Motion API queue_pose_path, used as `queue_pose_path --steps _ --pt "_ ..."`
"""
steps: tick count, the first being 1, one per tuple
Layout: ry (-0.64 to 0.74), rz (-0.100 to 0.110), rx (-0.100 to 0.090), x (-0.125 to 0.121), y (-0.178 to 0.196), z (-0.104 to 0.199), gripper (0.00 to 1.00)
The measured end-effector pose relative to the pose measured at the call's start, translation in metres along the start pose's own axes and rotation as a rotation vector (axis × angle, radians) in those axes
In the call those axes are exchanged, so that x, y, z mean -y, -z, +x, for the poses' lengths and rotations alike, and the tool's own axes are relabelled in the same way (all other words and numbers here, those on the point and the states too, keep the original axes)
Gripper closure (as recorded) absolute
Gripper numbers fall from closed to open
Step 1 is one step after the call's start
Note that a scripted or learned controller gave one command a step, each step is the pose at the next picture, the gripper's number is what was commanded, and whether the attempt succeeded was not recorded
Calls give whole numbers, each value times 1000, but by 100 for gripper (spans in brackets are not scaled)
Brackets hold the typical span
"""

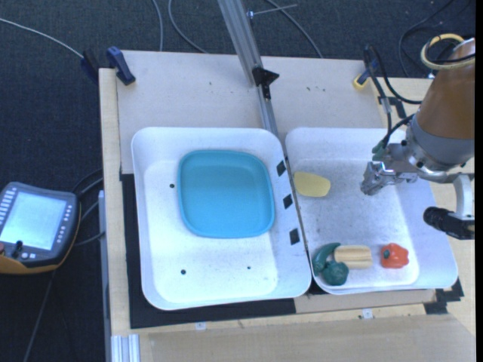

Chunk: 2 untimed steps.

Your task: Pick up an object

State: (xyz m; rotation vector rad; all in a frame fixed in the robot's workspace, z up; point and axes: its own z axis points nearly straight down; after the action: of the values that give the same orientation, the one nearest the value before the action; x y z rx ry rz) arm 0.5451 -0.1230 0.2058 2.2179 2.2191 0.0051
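Note:
In the right bin (355,217) lie a yellow oval piece (312,185) at the left wall, and along the front wall a green pepper-like toy (330,265), a tan block (353,256) and a red tomato-like toy (393,256). My gripper (372,183) hangs over the right bin's upper right part, to the right of the yellow piece and apart from it. Nothing shows between its fingers. The left bin holds a blue square plate (226,193).
A metal pole (245,40) runs diagonally from the top down to the seam between the bins. Black and blue clamps sit at the bench's back corners. A teach pendant (34,225) lies off the bench at left. Cables trail on the dark floor.

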Motion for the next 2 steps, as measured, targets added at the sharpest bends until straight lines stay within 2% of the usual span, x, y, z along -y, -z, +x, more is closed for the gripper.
queue_pose_path --steps 1,2 --pt "0 -1 0 -3 62 4 100" --pt "0 4 0 -4 72 4 100"
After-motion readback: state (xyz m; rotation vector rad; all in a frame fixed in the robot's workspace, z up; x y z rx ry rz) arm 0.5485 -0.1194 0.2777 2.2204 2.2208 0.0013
